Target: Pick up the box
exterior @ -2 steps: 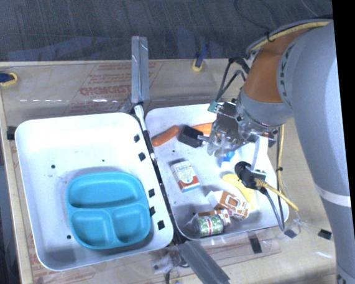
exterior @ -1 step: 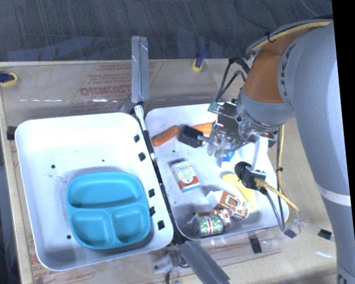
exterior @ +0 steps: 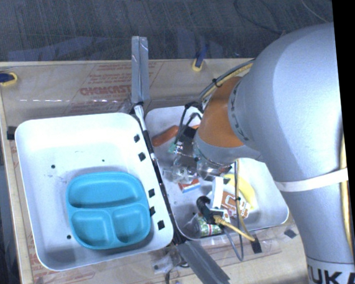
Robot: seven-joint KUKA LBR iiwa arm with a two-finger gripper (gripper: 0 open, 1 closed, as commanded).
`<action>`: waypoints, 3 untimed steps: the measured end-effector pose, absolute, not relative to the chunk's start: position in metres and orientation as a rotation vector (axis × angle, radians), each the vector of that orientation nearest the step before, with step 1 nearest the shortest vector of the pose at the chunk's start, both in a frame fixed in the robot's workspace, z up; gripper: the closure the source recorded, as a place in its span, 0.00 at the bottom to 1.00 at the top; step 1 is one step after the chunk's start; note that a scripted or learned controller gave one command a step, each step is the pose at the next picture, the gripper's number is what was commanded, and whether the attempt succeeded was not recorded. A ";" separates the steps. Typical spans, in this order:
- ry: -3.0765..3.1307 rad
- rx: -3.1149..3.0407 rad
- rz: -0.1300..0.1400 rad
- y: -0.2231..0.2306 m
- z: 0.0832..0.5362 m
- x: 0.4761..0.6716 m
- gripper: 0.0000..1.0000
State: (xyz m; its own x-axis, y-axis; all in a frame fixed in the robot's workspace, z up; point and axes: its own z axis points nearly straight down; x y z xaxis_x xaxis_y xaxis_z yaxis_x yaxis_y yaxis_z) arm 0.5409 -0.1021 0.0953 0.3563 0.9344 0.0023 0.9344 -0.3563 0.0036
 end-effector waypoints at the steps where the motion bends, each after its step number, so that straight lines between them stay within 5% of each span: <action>1: 1.763 2.596 0.009 -0.146 0.096 0.513 0.00; 2: 1.699 2.642 0.008 -0.158 0.096 0.524 0.00; 3: 1.821 2.564 -0.002 -0.128 0.091 0.486 0.00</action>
State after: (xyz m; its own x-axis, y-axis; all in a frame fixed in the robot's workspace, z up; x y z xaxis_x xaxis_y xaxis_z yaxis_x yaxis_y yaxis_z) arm 0.4864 -0.1278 0.0912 0.3296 0.9441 0.0013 0.9441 -0.3296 -0.0034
